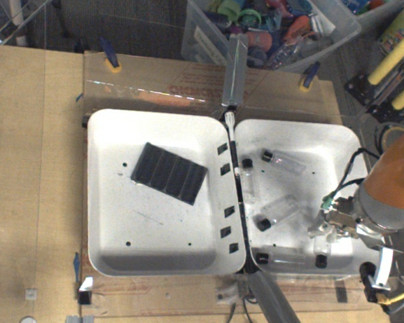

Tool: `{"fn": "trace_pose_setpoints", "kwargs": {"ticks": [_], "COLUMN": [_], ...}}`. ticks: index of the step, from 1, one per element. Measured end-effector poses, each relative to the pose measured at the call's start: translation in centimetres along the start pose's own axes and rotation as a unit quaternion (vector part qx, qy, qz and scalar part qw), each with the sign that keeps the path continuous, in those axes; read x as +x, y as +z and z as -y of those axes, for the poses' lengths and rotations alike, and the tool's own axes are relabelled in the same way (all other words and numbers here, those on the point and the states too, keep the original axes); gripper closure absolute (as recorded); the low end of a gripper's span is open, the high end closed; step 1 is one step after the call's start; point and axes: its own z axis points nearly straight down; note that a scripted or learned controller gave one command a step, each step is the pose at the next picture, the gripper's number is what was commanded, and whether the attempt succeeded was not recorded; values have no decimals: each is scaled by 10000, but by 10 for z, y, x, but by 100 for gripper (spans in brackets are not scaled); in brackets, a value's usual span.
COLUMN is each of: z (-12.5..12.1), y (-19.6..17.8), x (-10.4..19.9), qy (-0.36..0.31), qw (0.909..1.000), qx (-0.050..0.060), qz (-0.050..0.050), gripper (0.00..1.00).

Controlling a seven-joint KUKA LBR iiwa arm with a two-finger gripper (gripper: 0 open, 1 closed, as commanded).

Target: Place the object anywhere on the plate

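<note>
Far left: bare tan desk [25, 177], with two blue clamps [111, 61] at the back edge of a cardboard sheet.

Next, the left bin [102, 254], shallow and white. On its floor, towards the back and turned at a slight angle, the plate [169, 173] (a dark, ribbed rectangle), flat, with nothing lying on it.

Between the bins, a raised seam with a row of small black marks [227, 211].

Then the right bin [310, 131], holding several clear tubes with black caps, all well apart from the plate:
- one just beside the seam [245, 178], running front to back
- one near the back [284, 162], cap to the left
- one in the middle [276, 213], slanted
- one along the front wall [288, 257]

Further right, the hand [326, 224], low over the right half of that bin and just beside the middle tube. Cannot tell how far open, nor whether anything is in its grip. Behind it, the grey arm [394, 209] with its orange band.

Beyond the desk at the back, a clear tub [270, 19] of bright toys.
</note>
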Motion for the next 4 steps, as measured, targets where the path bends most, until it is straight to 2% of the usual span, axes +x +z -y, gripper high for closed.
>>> {"fn": "trace_pose_setpoints", "kwargs": {"ticks": [1, 2, 3, 4], "z": [16, 8, 8, 1], "y": [38, 39, 39, 39], "x": [44, 44, 40, 44], "qy": [-2, 1134, 1518, 2415], "qw": [9999, 9935, 9884, 9704], "qx": [-137, -73, -92, -64], "qz": [1, -40, -40, -34], "gripper": [100, 100, 100, 100]}}
